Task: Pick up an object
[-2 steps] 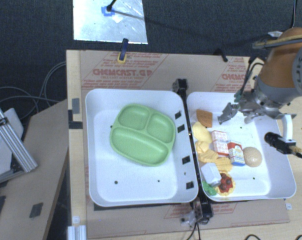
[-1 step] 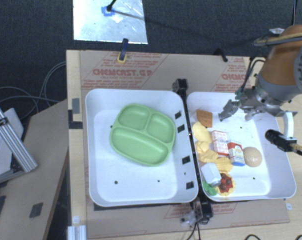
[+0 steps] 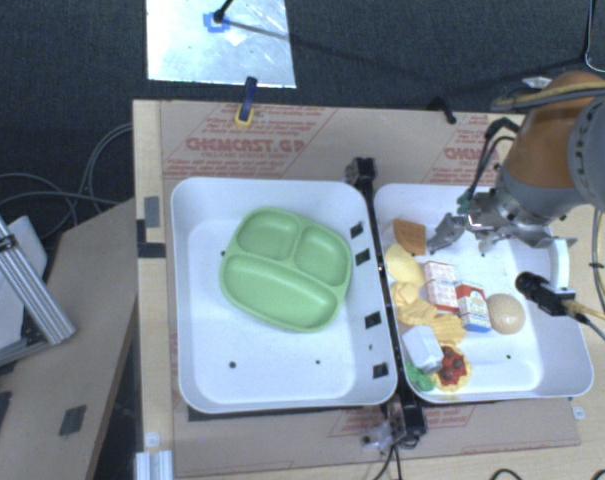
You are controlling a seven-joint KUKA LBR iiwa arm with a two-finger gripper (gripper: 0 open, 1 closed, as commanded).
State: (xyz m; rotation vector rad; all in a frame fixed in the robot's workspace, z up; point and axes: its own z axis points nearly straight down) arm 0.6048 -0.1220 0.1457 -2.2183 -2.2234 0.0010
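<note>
I had the gripper over the right bin, right-center frame, prob. lining up; couldn't tell jaws' state.

I'm looking down into a robotics lab test cell, not anybody's kitchen. My grey arm with the orange band reaches over a printed cardboard-covered tabletop carrying two shallow white plastic bins. Loose grey cables trail across dark carpet, a silver aluminium frame rail stands at the left, and a shiny square metal plate lies on the floor beyond.
</note>
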